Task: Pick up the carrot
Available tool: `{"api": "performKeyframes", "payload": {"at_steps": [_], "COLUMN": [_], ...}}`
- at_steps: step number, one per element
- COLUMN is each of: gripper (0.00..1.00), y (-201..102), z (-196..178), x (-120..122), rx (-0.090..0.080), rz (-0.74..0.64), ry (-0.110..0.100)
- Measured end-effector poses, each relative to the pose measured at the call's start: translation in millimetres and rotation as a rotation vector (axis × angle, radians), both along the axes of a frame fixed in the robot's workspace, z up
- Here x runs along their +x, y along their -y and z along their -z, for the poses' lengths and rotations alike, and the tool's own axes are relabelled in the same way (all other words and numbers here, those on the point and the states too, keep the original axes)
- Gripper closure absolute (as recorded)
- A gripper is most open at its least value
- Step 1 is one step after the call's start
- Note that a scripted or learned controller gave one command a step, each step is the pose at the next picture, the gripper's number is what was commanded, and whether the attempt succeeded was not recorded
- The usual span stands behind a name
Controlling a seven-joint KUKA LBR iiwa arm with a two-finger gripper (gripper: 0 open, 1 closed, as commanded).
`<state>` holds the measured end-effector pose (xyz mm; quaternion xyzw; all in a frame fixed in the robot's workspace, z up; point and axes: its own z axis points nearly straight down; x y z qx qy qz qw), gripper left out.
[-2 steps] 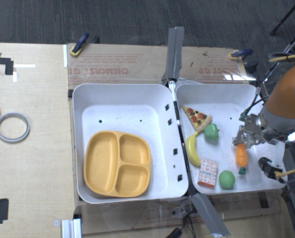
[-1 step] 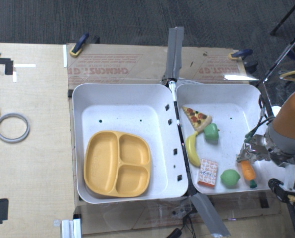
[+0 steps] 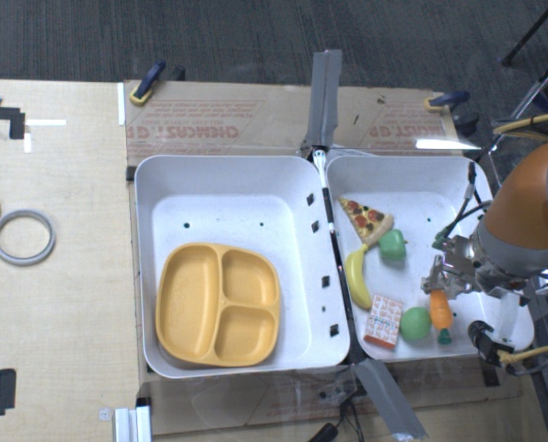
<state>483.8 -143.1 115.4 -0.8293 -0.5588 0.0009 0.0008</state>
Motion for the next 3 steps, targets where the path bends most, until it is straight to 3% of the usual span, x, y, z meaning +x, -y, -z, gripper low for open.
{"api": "performKeyframes", "payload": {"at_steps": [1,2,3], "gripper": [1.0,1.0,1.0], "y": [32,-7,-7], "z": [22,-95,-44], "x": [41,97,113], "rx": [-0.001,-0.002,-0.002], "rz": [0.098,0.128,0.103], "ry": [-0.001,-0.001,-0.002]}}
